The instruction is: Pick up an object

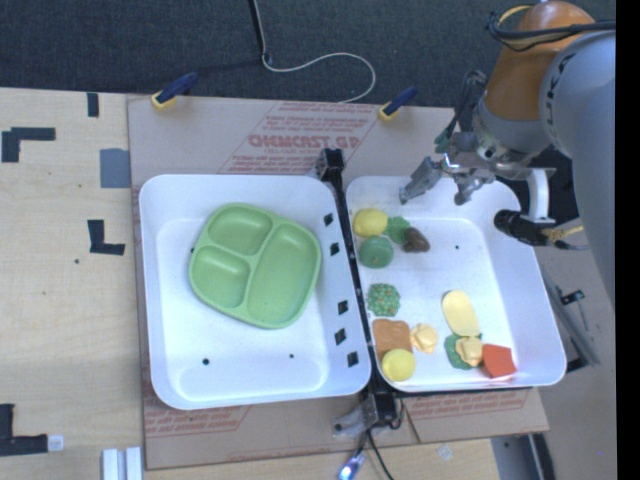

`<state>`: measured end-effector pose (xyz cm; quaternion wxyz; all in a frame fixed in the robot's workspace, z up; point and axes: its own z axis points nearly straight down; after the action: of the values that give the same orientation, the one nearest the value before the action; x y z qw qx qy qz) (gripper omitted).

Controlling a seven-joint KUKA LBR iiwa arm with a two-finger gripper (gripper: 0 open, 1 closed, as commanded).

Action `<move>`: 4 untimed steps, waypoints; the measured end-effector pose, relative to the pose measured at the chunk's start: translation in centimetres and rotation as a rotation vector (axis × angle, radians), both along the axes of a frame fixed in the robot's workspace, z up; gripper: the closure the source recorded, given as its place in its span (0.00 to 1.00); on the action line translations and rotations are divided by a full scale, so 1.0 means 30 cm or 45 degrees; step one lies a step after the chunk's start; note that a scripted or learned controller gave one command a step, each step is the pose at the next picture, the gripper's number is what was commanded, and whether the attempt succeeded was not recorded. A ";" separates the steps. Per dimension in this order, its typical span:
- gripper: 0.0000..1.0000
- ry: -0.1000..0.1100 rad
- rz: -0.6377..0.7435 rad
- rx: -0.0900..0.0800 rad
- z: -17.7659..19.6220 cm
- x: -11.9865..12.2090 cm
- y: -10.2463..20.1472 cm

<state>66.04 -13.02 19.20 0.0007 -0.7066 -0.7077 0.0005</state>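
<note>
A divided plate (256, 264) lies in the left bin (160, 268); toy foods (383, 299) fill the right bin (525, 278).

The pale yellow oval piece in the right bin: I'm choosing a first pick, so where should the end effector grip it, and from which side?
Grip the pale yellow oval piece across its narrow middle, coming straight down; it lies flat with bare floor on both long sides.

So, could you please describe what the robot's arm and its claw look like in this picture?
The arm is smooth, rounded and grey, with an orange band above the wrist and a dark cable looping over that band. The claw is grey metal with two slim fingers. A white bracket with a black part sits beside the wrist.
</note>
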 end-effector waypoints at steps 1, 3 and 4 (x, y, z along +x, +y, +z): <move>0.00 -0.019 0.006 -0.001 0.453 -0.063 0.151; 1.00 -0.021 0.004 -0.002 0.884 -0.019 0.203; 1.00 0.013 0.001 0.001 0.542 -0.120 0.294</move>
<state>62.44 -4.21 35.47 0.0043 -0.7064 -0.7078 0.0038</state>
